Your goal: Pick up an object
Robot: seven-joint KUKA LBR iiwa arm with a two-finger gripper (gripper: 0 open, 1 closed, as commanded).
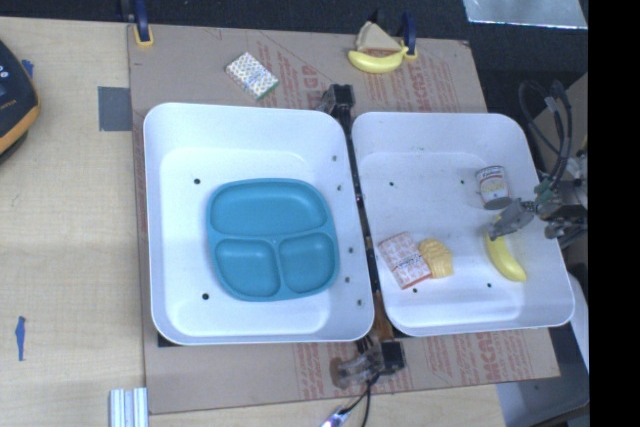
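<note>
The right bin (455, 315) holds a yellow banana (506, 257) near its right wall. A small tin can (491, 185) lies above the banana. A red-and-white packet (402, 260) and a small yellow ridged item (437, 258) lie side by side in the bin's lower middle. My gripper (532, 218) reaches in at the right rim, just above the banana's upper end and below the can. Most of the arm is cut off at the view's right side. Nothing can be seen held in the gripper.
The left bin (170, 305) holds a blue divided plate (270, 237). Outside the bins, on the cardboard at the back, lie a second banana with a sandwich-like toy (378, 50) and a small patterned packet (251, 74). Clamps and cables sit between the bins.
</note>
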